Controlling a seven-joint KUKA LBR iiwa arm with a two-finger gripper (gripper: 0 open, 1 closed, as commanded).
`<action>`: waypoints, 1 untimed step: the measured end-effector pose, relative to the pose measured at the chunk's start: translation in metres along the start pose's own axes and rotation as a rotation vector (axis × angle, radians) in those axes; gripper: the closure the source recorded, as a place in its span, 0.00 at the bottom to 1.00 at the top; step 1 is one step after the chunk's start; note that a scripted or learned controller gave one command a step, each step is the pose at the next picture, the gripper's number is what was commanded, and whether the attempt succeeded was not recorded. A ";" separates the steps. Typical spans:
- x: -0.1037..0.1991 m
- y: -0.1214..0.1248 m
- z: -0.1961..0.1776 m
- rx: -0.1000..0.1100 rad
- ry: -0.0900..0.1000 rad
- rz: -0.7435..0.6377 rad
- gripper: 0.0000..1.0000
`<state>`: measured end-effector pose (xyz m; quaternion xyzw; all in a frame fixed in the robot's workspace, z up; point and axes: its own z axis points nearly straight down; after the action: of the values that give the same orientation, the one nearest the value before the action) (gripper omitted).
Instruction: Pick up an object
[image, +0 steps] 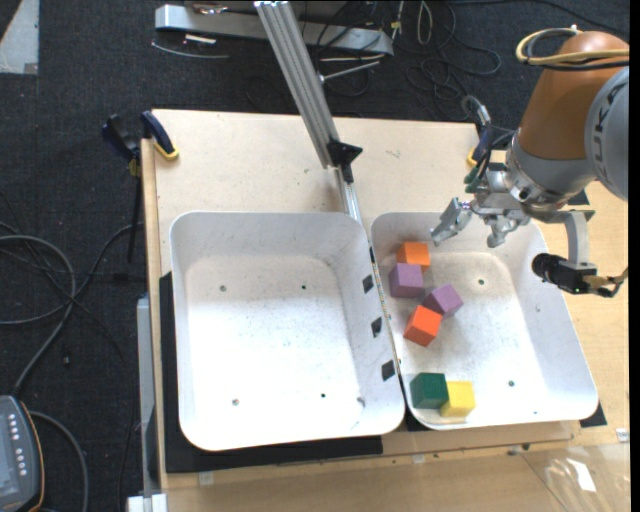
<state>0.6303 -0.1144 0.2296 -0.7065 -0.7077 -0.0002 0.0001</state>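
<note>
My gripper hovers over the far edge of the right bin, open, with nothing between its fingers. Just left and below it lies an orange block, touching a purple block. Further toward the bin's middle sit a second purple block and a second orange block. At the near edge a green block and a yellow block lie side by side.
The left bin adjoins the right one along a shared rim. A slanted metal rail runs from the top toward the bins' junction. Clamps sit at the bench's far left corner; cables lie on the floor beyond.
</note>
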 end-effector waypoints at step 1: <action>-0.031 -0.058 0.084 0.011 0.000 0.007 0.00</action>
<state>0.5724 -0.1457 0.1455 -0.7088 -0.7054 0.0038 0.0039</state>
